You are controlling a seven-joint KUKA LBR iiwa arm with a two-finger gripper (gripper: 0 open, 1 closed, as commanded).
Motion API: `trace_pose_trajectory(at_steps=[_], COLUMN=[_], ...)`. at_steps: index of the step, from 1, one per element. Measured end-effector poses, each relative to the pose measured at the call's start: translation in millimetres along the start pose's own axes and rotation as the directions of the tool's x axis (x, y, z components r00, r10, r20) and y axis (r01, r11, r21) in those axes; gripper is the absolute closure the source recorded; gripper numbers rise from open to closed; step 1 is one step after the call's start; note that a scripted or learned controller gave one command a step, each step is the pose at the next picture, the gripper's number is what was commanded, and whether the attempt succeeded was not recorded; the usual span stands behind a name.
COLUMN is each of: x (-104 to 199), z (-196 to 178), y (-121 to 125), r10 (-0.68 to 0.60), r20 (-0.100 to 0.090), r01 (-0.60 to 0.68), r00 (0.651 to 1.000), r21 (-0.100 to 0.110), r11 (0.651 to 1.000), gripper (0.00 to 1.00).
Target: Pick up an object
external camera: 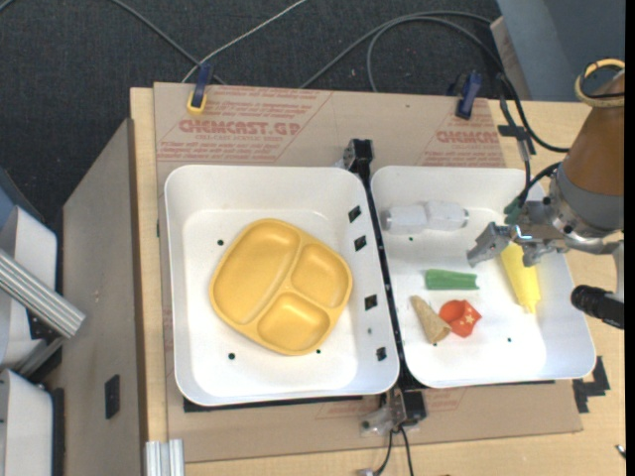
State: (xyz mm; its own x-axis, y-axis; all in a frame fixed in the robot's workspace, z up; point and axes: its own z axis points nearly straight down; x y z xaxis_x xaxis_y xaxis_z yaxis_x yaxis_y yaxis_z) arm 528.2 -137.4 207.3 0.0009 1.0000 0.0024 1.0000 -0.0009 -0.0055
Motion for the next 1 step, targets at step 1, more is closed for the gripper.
trace_pose_trajectory(at_steps=[1], x=[-0.9], z=[62.9], y=[-4.4], r10=[0.000], r20=[-0.001], r01=[0.000], r00=[1.000], r21=[0.003], r11=[1.000], gripper=[0.00])
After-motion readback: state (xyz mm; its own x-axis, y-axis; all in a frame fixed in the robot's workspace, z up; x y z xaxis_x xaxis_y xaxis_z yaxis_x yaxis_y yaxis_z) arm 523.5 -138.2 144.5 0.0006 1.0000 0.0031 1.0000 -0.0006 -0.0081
